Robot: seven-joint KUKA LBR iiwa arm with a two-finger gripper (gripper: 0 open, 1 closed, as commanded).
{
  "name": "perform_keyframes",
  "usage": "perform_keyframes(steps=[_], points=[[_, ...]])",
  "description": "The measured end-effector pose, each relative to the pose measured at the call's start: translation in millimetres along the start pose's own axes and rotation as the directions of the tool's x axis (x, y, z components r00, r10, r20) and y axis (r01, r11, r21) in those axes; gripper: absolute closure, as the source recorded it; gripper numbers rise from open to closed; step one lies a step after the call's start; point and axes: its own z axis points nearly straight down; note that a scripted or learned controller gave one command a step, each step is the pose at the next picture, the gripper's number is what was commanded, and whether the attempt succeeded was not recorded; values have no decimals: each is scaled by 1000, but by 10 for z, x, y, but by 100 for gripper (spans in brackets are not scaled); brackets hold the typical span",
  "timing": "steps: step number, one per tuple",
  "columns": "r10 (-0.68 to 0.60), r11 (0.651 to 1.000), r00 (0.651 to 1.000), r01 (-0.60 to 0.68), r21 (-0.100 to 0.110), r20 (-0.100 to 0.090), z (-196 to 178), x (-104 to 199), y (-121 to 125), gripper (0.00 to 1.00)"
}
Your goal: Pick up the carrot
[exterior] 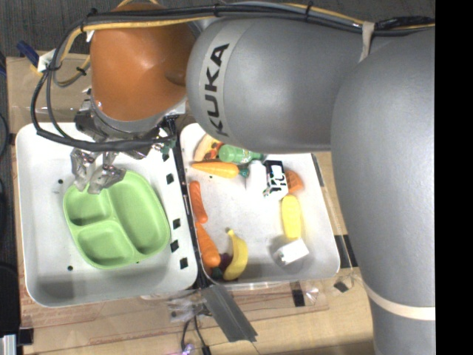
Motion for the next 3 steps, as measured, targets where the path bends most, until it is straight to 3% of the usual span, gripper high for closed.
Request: perform_keyframes(steps=[1, 2, 3], points=[[-27, 1000, 1000, 27, -2, -1, 127, 595, 895, 100], [-384, 923, 923, 384, 0, 0, -340, 601, 877, 100], [-790, 613, 613, 790, -3, 1, -225, 467, 484, 100]])
